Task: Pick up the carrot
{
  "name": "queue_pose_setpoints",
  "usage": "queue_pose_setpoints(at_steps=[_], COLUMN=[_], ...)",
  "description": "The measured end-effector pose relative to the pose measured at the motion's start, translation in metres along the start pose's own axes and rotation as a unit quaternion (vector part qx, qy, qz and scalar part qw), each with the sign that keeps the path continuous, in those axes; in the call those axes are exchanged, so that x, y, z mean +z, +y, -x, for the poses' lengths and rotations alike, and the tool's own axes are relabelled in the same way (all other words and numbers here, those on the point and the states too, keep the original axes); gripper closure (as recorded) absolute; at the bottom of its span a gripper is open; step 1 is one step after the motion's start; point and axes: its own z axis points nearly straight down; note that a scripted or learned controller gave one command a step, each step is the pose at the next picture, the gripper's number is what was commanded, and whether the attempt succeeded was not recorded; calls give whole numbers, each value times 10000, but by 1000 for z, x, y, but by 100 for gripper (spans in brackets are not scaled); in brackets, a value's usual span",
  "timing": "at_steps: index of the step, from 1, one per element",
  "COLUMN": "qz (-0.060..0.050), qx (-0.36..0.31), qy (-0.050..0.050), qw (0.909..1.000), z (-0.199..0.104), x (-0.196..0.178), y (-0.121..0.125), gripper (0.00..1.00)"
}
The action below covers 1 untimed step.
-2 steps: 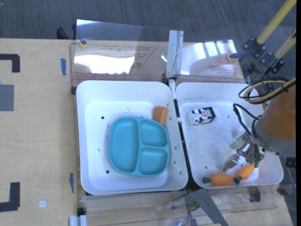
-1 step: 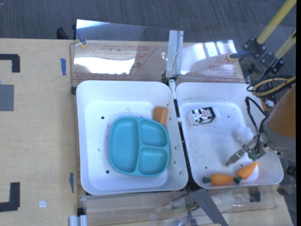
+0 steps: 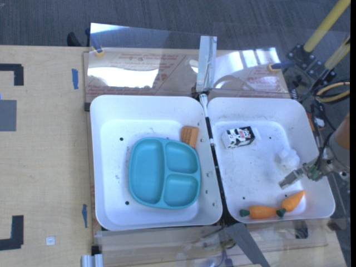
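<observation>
Grey gripper [image 3: 292, 178] hangs low in the right bin [image 3: 267, 107] — above two carrots [image 3: 263, 211] — its grip perhaps empty, unclear.

Wooden bench [image 3: 44, 166] under 2 white bins [image 3: 105, 149] (side by side)

A pale wooden desk [image 3: 44, 166] with black markings and blue tape strips meets dark grey carpeted floor [image 3: 167, 7] at twelve o'clock, where a clear plastic sheet [image 3: 139, 60] catches bright glare beside yellow poles [image 3: 331, 18] at two o'clock.
</observation>
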Motion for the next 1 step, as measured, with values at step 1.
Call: queue_pose_setpoints(at_steps=[1], qz=[10], qx=[98], qy=[32], qw=[9999], z=[-3], x=[34], y=[3], gripper=[0])
